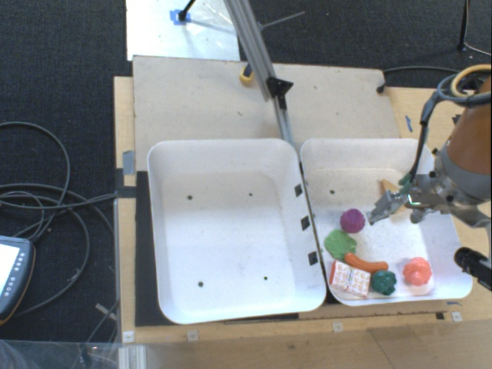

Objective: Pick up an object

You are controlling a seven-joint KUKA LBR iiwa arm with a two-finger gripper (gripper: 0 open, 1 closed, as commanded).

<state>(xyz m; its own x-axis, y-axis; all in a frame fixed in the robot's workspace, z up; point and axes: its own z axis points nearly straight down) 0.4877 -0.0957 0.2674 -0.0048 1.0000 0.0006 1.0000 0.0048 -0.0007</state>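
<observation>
Over the right bin (323, 154) hangs the gripper (382, 208), just right of a purple ball (353, 221); whether it is open or closed I cannot tell, and nothing shows in its grasp. Nearer the front lie a green leaf (339, 244), carrot (366, 264), broccoli (383, 282), orange fruit (417, 272) and red-and-white box (350, 279); its print is too small to read; the left bin (165, 160) sits alongside.

Bins (231, 160) smooth white plastic; bench (200, 98) matt board; floor (61, 68) dark carpet.
</observation>
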